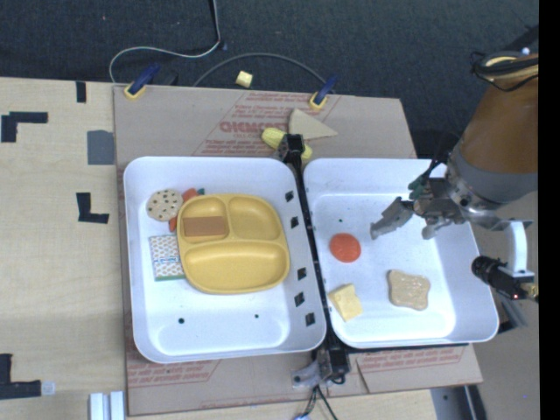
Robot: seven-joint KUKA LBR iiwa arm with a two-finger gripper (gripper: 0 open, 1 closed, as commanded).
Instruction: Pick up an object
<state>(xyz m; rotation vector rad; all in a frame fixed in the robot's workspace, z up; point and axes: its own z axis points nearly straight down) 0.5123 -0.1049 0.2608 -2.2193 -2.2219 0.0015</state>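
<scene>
White plastic right bin [472, 322]: nearest its front edge lie a yellow block [347, 302] and a tan biscuit-shaped piece [409, 290], then an orange-red disc [346, 248] mid-floor; all look like light, stiff toy food, probably a bit slick, with the block likely best pinched across its flat sides. Farther back the gripper [409, 219] hangs over the bin with fingers spread and nothing between them, its wrist a dark clutter that is hard to read. In the left bin [140, 322], a yellow divided tray [234, 243] overlaps a cookie [163, 204] and a patterned card [164, 256], and something red behind it is mostly hidden.
</scene>
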